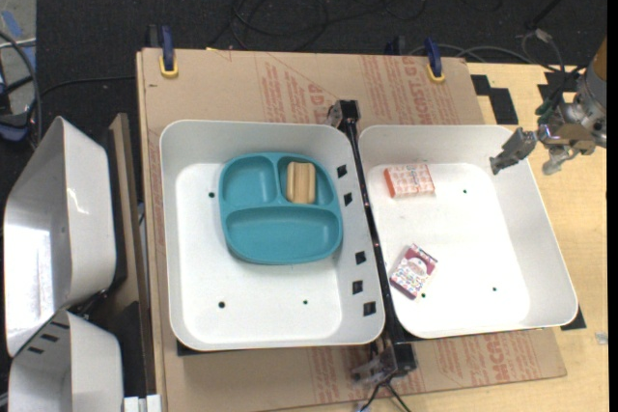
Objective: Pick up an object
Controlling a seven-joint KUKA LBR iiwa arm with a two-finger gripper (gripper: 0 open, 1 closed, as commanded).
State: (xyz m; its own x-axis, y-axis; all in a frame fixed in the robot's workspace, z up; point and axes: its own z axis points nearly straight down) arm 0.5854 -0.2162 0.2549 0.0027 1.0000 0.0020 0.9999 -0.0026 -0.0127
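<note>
- The gripper (530, 156) is at the right side, above the far right edge of the right bin (541, 246). Its two fingers are spread open and nothing is between them.
- A small box (408, 180) lies flat in the right bin, to the gripper's left. Its long side runs left to right.
- A little packet (413, 271) lies nearer the front, tilted.
- Both have bare white floor all around, so there is room to come down.
- The box looks like the closer one to grab.
- In the left bin (193, 236), a blue tray (270, 232) holds a wooden block (301, 182), far across.
</note>
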